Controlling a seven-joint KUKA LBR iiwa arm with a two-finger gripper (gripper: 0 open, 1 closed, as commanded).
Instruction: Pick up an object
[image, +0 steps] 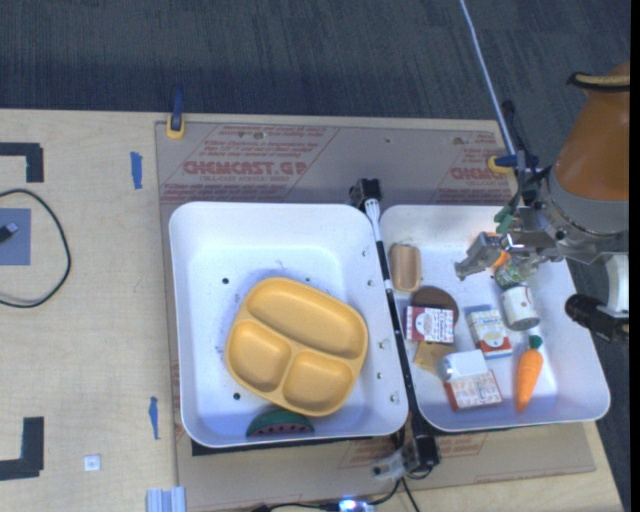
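- Camera view: gripper (497, 255) hangs over right bin (590, 400), back part; whether it's open or closed, can't tell.
- Nothing visibly held.
- Candidates below: small can (519, 306) just beside it, carrot (528, 372) near front, snack boxes (472, 380) mid-bin.
- Left bin (190, 300) holds yellow divided tray (295, 345).
- Best bet: center over the can, drop straight, avoid neighbours.

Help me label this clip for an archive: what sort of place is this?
Probably a robotics lab bench set up for grasping trials: two white bins clamped on a board, a robot arm reaching in, and toy food such as a carrot beside a yellow divided plate.
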